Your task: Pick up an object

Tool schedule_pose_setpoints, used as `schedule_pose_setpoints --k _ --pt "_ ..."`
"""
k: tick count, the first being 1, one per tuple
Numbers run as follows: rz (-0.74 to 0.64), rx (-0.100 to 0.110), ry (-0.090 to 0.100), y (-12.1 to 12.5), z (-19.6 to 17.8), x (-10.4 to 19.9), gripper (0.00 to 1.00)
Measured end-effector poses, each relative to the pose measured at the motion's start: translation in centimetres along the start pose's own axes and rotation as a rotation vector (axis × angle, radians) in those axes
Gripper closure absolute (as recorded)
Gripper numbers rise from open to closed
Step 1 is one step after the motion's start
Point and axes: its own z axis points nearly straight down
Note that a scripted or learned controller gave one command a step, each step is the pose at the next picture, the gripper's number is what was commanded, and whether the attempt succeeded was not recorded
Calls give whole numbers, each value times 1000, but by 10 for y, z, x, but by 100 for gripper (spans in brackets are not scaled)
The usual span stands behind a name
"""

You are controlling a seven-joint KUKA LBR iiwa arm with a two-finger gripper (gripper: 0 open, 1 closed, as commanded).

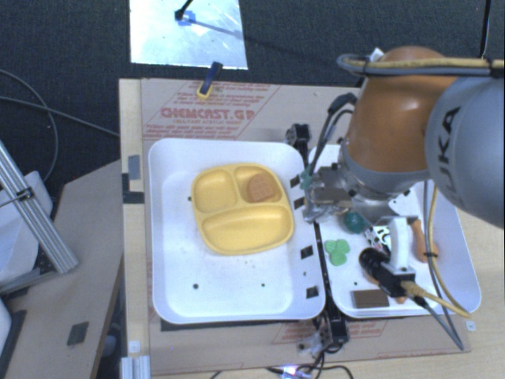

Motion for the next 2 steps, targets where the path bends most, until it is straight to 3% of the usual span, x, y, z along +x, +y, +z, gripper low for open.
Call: schedule_pose_setpoints --k 1,2 --pt "3 0 -3 47 11 6 100" --pt "4 3 -3 45 11 5 0"
